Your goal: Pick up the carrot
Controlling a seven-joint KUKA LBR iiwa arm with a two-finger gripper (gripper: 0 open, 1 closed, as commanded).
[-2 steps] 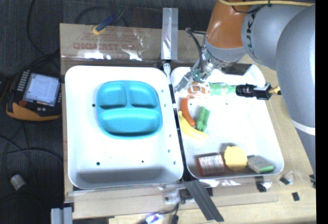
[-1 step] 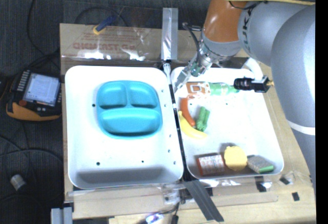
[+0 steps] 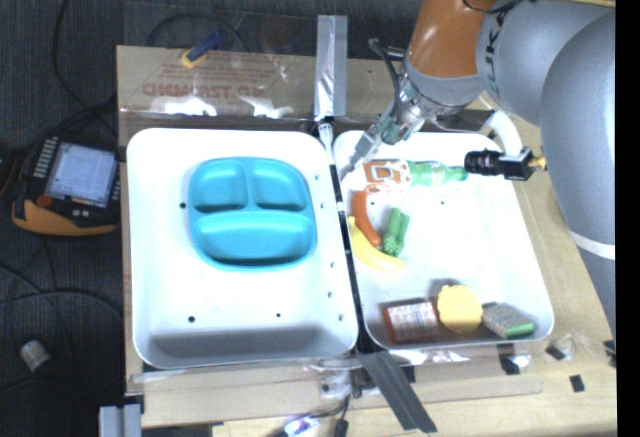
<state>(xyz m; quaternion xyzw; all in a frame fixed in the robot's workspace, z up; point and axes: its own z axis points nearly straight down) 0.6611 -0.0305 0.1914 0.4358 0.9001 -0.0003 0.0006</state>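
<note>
The arm (image 3: 520, 35) reaches in from three o'clock over the right bin (image 3: 520, 255), beside the left bin (image 3: 160, 305) holding a blue divided plate (image 3: 250, 210). The gripper (image 3: 392, 130) hovers at the right bin's eleven o'clock corner; whether it is released or clenched I cannot tell. The carrot (image 3: 362, 218) lies at its six o'clock, against the bin's nine o'clock wall, touching a banana (image 3: 378, 256) and green vegetable (image 3: 396, 232). This looks like the approach step; next, it likely descends onto the carrot.

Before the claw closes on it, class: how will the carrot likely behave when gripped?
The carrot looks like a smooth, stiff toy, so it probably keeps its shape but may slip. Its tapered, rounded body could roll. It lies against the banana and a green piece, which may shift with it.
</note>
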